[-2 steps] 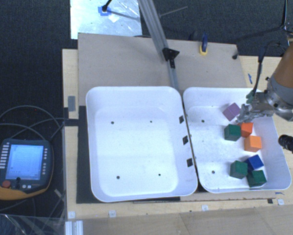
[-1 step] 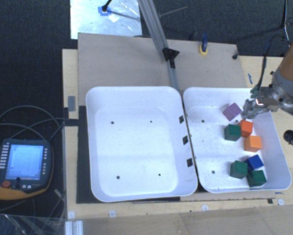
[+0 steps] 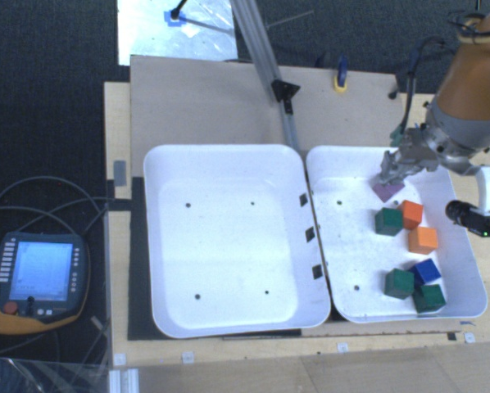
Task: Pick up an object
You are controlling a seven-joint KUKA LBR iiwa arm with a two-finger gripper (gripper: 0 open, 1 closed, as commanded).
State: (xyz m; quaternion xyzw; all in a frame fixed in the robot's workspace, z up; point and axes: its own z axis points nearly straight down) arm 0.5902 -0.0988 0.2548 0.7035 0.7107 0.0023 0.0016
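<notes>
My gripper (image 3: 390, 178) hangs over the back of the right bin (image 3: 343, 301), reaching in from the right. A small purple block (image 3: 387, 191) sits tilted between its fingertips, and the fingers are shut on it. Below it in the same bin lie a green block (image 3: 388, 221), two orange blocks (image 3: 411, 213) (image 3: 424, 239), a blue block (image 3: 427, 270) and two more green blocks (image 3: 399, 283) (image 3: 429, 299).
The left bin (image 3: 159, 219) stands beside the right one, with a ridge between them. A slanted metal pole (image 3: 261, 47) crosses the back of the bench. A teach pendant (image 3: 36, 281) lies off the bench at the left. A black fitting (image 3: 466, 215) sticks out near the right bin's edge.
</notes>
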